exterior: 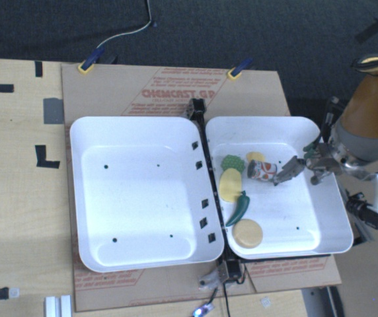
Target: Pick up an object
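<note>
Camera view is showing a small red-and-white can (263, 171) lying on its side in the right bin (321, 243), toward the bin's far left area, touching or just beside the gripper (283, 174). Whether the tool is apart or clamped cannot be told. A yellow piece (256, 156) is sitting just behind the can. Along the bin's left edge, a green broccoli (233, 163), a yellow lemon-like item (230, 185), a green pepper (240, 208) and a tan round (248, 233) are lying in a row. Beside it, the left bin (83, 177) is resting on a cardboard sheet (169, 91).
</note>
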### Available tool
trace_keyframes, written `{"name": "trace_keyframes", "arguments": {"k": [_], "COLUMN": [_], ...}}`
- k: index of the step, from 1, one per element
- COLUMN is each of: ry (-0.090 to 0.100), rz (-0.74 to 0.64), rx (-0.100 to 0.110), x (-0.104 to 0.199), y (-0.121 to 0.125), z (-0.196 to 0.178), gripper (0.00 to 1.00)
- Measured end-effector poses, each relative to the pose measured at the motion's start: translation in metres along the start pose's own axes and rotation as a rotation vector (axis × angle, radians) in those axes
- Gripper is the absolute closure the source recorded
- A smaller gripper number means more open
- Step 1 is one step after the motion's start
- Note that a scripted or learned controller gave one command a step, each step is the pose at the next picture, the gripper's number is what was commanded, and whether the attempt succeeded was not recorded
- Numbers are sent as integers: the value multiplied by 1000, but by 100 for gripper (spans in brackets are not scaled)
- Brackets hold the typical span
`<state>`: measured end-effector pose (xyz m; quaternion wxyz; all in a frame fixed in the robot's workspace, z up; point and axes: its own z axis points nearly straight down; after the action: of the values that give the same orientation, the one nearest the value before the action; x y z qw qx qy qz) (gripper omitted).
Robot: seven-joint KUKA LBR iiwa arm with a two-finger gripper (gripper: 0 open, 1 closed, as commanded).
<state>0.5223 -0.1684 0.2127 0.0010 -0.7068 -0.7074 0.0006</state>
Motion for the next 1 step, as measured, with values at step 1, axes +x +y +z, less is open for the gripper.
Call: {"name": "trace_keyframes", "arguments": {"k": [1], "ry": [0], "rz": [-1], "rx": [1], "x": [0], "y": [0], "z": [-10], "gripper": [100]}}
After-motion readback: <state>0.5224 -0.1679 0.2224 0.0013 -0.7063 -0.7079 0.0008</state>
